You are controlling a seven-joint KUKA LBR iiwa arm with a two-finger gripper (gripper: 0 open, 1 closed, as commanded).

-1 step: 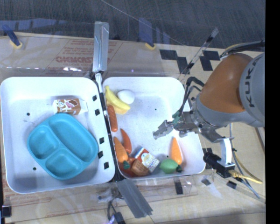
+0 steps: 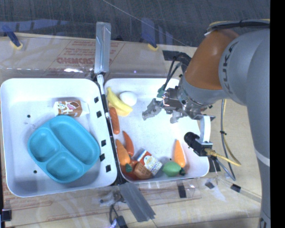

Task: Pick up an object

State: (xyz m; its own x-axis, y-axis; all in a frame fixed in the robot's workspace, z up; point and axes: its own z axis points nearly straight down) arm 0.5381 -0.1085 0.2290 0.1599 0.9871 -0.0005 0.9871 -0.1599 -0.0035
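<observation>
The grey two-finger gripper (image 2: 162, 112) hangs over the right white bin (image 2: 154, 85), fingers spread, seemingly pinching nothing. Below it near the front wall lies an orange plastic carrot (image 2: 179, 154), apart.

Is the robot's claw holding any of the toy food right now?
No. The gripper hangs open above the right bin, with nothing between its fingers.
</observation>
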